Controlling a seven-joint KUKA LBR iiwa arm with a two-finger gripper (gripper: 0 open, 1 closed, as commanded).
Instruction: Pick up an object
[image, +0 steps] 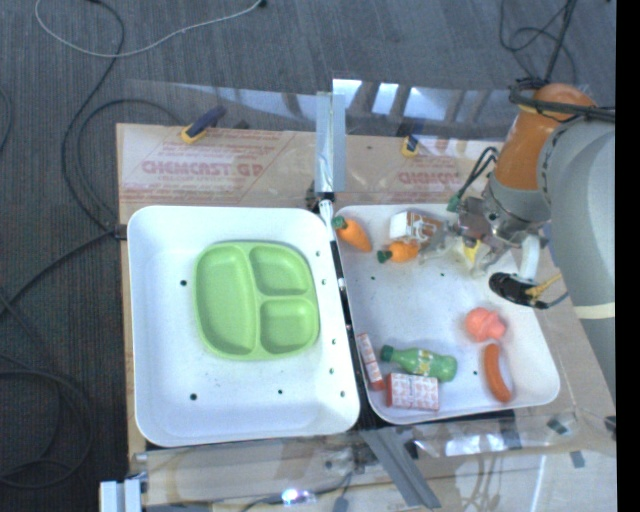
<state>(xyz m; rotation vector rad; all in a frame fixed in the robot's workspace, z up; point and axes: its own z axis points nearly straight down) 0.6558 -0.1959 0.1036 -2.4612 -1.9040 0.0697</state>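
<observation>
The claw (470, 240) hangs over the far corner of the right bin (430, 300), low above the white floor, with the arm (525, 150) rising behind it. Whether it is spread or pressed together cannot be told, nor whether anything is caught in it. The nearest things lie just beside it toward the view's left: a brown-and-white packet (417, 226), and slightly nearer the camera a small carrot (400, 252). Further out on that same side, against the bin's wall, lies a bigger carrot (352, 234). Toward the camera from the claw, and apart from it, sits a pink ball (485, 324), with a sausage (497, 372) beyond it near the front rim. Well apart from the claw, along the front of the bin, a green bottle (420, 362) lies on its side, touching a red-and-white carton (413, 392), and a thin red-and-white bar (368, 360) lies beside them. Farthest from the claw is the left bin (160, 300), which bears a green divided plate (258, 300).
</observation>
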